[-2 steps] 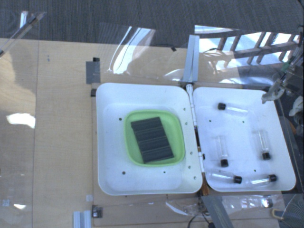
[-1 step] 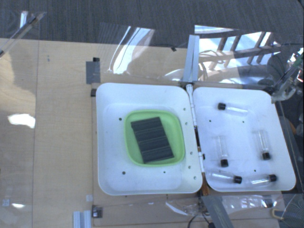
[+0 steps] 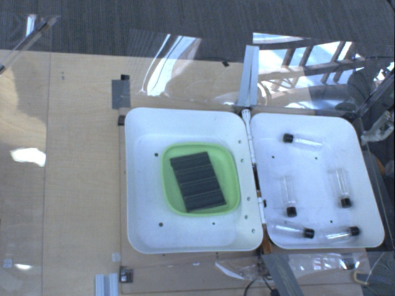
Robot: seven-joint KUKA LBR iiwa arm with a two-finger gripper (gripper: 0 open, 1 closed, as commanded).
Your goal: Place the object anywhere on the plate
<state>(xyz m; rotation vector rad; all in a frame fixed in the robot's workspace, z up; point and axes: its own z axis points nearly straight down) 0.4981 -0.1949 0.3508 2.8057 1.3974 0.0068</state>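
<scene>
In the left bin (image 3: 185,233), a dark ribbed block (image 3: 197,182) lay on a green plate (image 3: 170,184). In the right bin (image 3: 308,184) lay five clear black-capped tubes (image 3: 288,197), untouched. Judging by this, picking had not begun; a tube needed grasping next. I couldn't tell the gripper's state.

One fixed cam, set high over the desk (image 3: 62,165), looks down at a slant, far enough back to take in both white bins whole w/ desk margin around. Left bin (image 3: 142,227) sits mid-frame, right bin (image 3: 321,165) toward the right edge. Top of frame reaches past the desk's far edge to dark ribbed flooring (image 3: 154,11). Near edge of desk runs along the bottom.
</scene>
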